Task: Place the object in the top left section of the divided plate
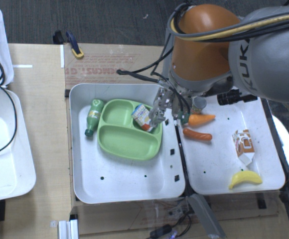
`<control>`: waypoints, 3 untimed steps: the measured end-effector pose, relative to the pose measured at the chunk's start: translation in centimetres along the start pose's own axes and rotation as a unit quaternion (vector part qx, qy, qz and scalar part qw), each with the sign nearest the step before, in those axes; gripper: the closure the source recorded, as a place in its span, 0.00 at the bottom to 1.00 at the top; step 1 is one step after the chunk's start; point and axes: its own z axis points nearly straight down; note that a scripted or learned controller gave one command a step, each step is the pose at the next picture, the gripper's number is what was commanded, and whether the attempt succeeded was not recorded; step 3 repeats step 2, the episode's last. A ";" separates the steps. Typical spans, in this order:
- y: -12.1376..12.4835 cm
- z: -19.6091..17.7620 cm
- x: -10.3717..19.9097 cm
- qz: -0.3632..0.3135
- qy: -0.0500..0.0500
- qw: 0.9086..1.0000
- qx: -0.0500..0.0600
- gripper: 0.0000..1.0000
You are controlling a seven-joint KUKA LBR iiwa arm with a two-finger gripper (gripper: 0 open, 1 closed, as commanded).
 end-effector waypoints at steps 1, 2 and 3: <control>-1.2 -0.1 2.3 -0.037 0.000 0.999 0.000 1.00; 2.0 -1.5 0.4 -0.073 -0.001 0.997 -0.001 1.00; 2.0 -1.5 0.4 -0.073 -0.001 0.997 -0.001 1.00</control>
